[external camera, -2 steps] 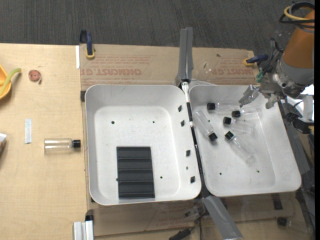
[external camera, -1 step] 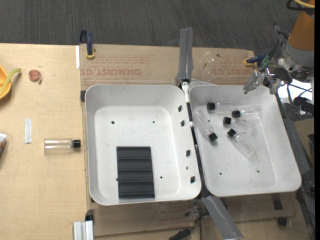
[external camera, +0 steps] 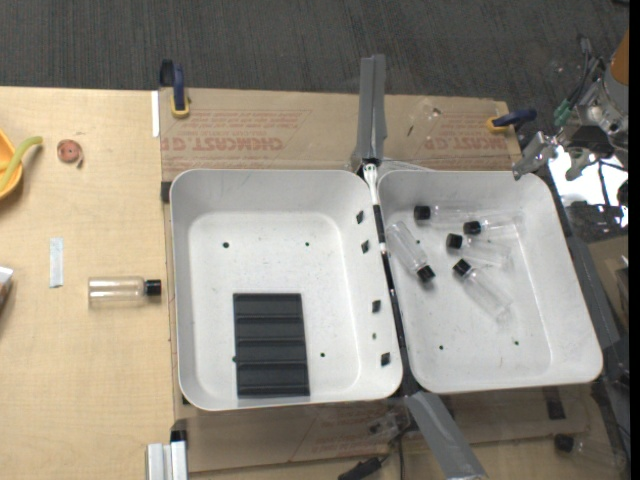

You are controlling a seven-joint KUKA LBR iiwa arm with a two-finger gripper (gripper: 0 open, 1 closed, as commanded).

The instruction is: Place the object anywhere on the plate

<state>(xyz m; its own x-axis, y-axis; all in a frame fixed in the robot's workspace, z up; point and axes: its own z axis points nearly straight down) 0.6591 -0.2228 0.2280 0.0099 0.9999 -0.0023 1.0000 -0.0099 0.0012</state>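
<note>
Bench inventory, seen from above at a slant.

Left shallow white bin: holds one black ribbed rectangular plate, lying flat near the bin's front edge, left of its middle. A row of small black clips runs down the bin's right wall.

Right shallow white bin: holds four clear plastic vials with black caps, lying on their sides in a loose cluster in the rear half, some touching or crossing one another. The front half carries two small dark dots.

Arm: the gripper sits at the rear right corner of the right bin, outside its rim and above bench level; it is partly cut by the picture's edge, and whether its jaws are open or closed cannot be told.

Wooden bench surface, left of the bins: one clear cylindrical bottle with a black cap lying on its side; a small pale strip; a small round reddish disc; a yellow and orange object at the left edge.

Rear of bench: brown cardboard sheet with red print, held by blue and yellow clamps.
</note>
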